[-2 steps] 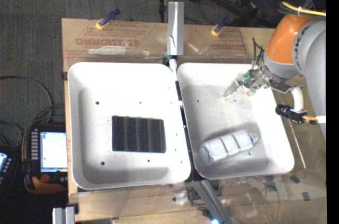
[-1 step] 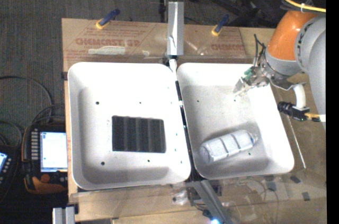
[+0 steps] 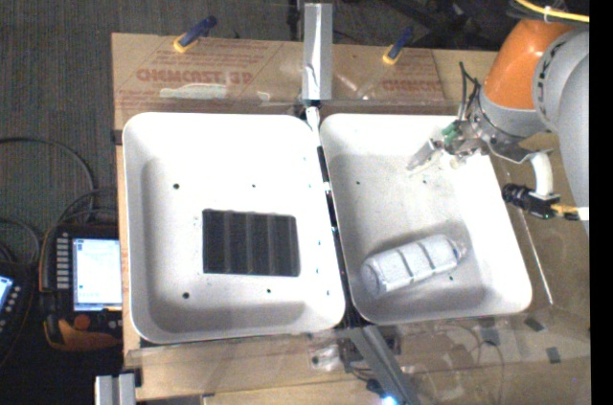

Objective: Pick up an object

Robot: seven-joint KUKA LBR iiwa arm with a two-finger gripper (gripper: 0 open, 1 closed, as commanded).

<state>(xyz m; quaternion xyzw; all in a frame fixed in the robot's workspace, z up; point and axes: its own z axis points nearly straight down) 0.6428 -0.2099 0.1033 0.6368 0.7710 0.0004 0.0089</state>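
While you are scanning from the far side of the surface (image 3: 129, 78) toward the arm, you are meeting the left bin (image 3: 153, 154) first, well away from the fingers, with a dark ribbed block (image 3: 250, 242) lying flat on its floor. Next you are reaching the right bin (image 3: 383, 130), where the task's likely thing, a clear plastic bottle (image 3: 414, 263), is lying on its side near the front wall, below and slightly left of the fingers and well apart from them. You are probably dealing with something light, thin-walled and slippery that is liable to roll or dent, so taking it across the ribbed middle, square to its length, is looking safest. Last, the fingers (image 3: 429, 154) are hanging over the bin's back right part, pointing left and down, holding nothing; whether they are spread or closed, you cannot tell from here. Nothing is lying between them and the bottle, though the bin's front wall is crowding it closely, and the blue-and-yellow clamps (image 3: 194, 33) at the back are sitting clear of the work.
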